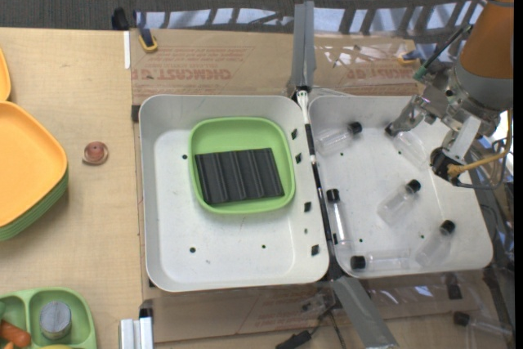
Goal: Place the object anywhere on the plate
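**Tool over the right bin's far corner, plate in the left bin**

The bench (73, 78) was pale wood, with flattened cardboard (212, 65) under the two white bins and a dark carpeted floor beyond. The left bin (163, 241) carried a green plate (239, 135) with a dark ribbed block (241, 176) lying flat on it, well inside the rim. The right bin (384, 167) held several clear vials with black caps, scattered apart: one (339, 135) near the far left corner, one (400, 202) near the middle, one (435, 241) toward the near right, and two (372, 261) along the near and left walls.

My arm (490, 45) came in from the right, its orange band high above the bin's far right corner, the wrist tipped down and inward. My tool (453, 143) hung just over the bin's right side, cables looping beside it. I could not tell whether it was wide or narrow, nor whether anything sat in it.

On the bench to the left lay a stack of orange plates (29, 167), a small reddish knob (96, 152), and a green divided tray (49, 319) at the near corner. A metal frame (384, 4) stood behind the right bin.
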Robot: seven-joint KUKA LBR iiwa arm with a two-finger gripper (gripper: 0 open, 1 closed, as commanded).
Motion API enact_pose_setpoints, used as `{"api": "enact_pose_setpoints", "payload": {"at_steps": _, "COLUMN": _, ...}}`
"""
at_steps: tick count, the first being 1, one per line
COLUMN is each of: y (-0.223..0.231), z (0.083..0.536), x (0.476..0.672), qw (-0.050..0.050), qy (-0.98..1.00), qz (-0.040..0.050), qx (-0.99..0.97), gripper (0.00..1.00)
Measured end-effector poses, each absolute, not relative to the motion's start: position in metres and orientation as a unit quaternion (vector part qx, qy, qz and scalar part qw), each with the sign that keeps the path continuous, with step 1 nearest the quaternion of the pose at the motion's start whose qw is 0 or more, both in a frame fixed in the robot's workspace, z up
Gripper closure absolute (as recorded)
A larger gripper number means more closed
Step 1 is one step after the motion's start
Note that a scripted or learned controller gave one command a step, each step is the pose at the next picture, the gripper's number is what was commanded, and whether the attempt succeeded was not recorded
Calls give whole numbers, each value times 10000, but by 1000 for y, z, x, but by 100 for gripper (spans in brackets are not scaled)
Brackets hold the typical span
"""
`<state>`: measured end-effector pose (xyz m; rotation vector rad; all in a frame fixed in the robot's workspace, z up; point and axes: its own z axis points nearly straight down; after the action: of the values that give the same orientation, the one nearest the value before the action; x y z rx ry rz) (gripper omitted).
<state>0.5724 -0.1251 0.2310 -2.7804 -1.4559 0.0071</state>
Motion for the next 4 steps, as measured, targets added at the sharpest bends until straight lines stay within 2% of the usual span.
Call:
{"api": "enact_pose_setpoints", "payload": {"at_steps": 1, "y": -178, "z": 276, "x": 586, "qw": 2, "qy": -3502, "qz": 22, "qx": -9367, "gripper": 0}}
{"api": "enact_pose_setpoints", "payload": {"at_steps": 2, "y": -173, "z": 258, "x": 584, "qw": 9, "qy": -2936, "qz": 31, "qx": -9559, "gripper": 0}}
{"api": "enact_pose_setpoints", "payload": {"at_steps": 4, "y": -146, "z": 251, "x": 558, "qw": 8, "qy": -1929, "qz": 32, "qx": -9812, "gripper": 0}}
